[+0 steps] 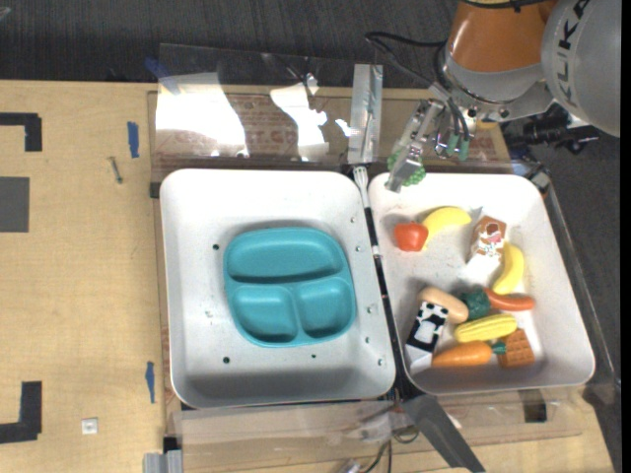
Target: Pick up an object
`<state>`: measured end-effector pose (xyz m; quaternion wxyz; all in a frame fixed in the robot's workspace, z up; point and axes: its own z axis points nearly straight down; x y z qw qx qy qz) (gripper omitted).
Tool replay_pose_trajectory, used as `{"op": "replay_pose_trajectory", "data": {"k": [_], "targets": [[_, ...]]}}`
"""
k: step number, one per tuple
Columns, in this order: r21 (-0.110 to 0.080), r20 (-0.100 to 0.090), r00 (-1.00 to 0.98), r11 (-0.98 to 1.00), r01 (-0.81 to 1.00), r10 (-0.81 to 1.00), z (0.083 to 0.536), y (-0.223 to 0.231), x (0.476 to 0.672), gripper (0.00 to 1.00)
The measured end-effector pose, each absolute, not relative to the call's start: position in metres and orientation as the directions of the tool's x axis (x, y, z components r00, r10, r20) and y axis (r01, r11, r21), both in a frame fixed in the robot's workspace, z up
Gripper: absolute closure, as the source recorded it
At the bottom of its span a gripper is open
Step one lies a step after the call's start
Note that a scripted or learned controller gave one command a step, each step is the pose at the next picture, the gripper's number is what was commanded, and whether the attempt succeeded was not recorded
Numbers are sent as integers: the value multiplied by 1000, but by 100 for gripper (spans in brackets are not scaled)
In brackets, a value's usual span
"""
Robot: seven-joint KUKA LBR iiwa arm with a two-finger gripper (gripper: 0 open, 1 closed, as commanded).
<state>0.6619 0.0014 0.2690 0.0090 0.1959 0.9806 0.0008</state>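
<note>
Even bright overhead light, colours clean. Hard glare on the clear panel (237, 116) at 11-12 o'clock, blown to white. Soft shadows inside the left bin (187, 225) around the teal tray (289, 284); slight softness overall, edges undistorted.

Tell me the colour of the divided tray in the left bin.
Teal blue tray, seen best in the camera view.

cam pos: sitting fixed above counter (69, 264), mid-distance
facing: looking down at a slant, framing both bins, left bin (187, 205) & right bin (562, 294)
arm (523, 18): entering from view's upper right
</note>
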Motion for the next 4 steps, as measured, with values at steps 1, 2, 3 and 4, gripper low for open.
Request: {"op": "replay_pose_trajectory", "data": {"k": [1,2,3,4], "targets": [[7,-26,-924,924,382,382,281,3,664,100],[0,-2,-975,975,223,223,261,-20,653,100],[2,-13,-975,975,222,222,274,-19,655,100],[4,-22,-975,975,222,222,286,-19,657,100]]}}
